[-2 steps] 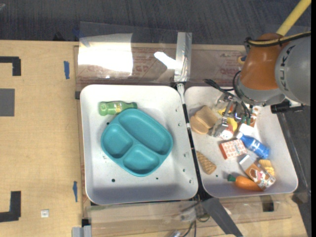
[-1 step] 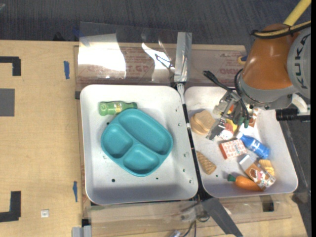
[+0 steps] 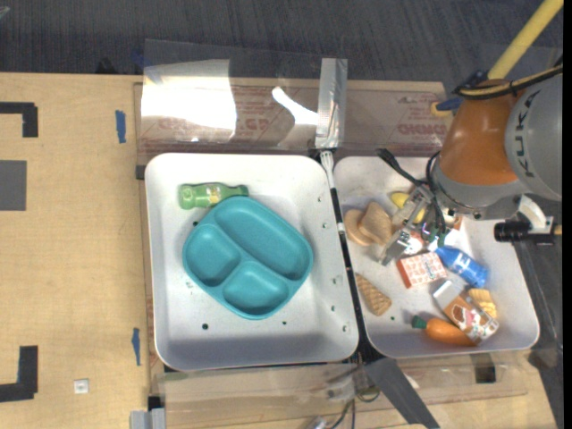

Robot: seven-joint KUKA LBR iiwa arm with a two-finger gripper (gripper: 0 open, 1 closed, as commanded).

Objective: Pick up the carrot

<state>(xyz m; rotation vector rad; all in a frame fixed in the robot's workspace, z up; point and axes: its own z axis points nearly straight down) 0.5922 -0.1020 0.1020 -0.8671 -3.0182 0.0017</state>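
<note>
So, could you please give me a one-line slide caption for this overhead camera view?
KUKA arm reaches over the right bin of toy groceries; the carrot lies untouched near its front edge.

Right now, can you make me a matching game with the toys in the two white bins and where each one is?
Things:
1. carrot
2. green bottle
3. teal plate
4. blue bottle

Places:
A. middle of the left bin
B. near front edge of the right bin
C. back of the left bin, beside the plate
D. middle of the right bin

Pairs: 1-B, 2-C, 3-A, 4-D
</note>
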